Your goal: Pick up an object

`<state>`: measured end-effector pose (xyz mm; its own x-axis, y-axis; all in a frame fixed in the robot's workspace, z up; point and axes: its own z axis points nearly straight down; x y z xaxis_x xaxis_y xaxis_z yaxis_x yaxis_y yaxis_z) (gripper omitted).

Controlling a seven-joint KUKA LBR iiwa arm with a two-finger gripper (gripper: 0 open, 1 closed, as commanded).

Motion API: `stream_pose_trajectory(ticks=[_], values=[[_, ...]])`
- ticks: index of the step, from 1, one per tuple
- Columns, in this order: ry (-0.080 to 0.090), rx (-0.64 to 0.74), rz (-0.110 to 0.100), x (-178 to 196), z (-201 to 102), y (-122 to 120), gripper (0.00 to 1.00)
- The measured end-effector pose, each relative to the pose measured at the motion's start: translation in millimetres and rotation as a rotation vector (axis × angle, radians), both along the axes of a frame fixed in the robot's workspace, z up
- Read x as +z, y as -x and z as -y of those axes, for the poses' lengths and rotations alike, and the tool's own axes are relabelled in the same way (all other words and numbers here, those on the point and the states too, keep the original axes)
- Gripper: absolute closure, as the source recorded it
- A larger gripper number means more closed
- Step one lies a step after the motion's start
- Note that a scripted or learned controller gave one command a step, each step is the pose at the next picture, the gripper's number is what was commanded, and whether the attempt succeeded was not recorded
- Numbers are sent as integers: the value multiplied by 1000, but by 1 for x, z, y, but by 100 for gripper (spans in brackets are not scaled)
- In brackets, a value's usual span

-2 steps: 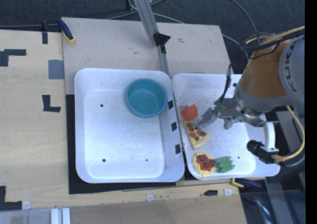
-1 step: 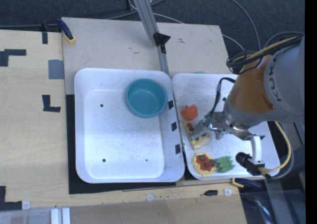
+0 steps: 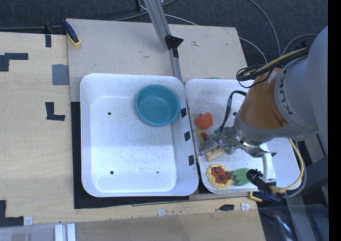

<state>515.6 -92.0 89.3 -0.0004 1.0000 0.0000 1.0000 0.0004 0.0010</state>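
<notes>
White bins side by side on a pale tabletop (image 3: 128, 42): left bin (image 3: 101, 154) with a teal bowl (image 3: 157, 105) near its upper right corner; right bin (image 3: 213, 88) holding several small objects. Grey arm (image 3: 298, 90) with orange band (image 3: 261, 104) reaching in from the right, bent down over the right bin. Claw (image 3: 221, 141) low among the clutter at the bin's left side; opening and any grip on an object impossible to tell from this angle. Red-orange object (image 3: 203, 121) just above and left of the claw. Pale yellow piece (image 3: 213, 153) directly below the claw, touching or nearly so. Round yellow item with red markings (image 3: 219, 175) near the bin's lower edge, green object (image 3: 242, 176) just beside it on the right. Grey pole (image 3: 154, 8) slanting down from the top to the gap between the bins.
</notes>
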Motion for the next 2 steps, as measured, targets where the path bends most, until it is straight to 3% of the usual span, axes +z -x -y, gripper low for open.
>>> stream_pose_trajectory(ticks=[1, 2], values=[[1, -1, 1, 11, 1, 0, 100], [0, 0, 2, 54, 6, 1, 100]])
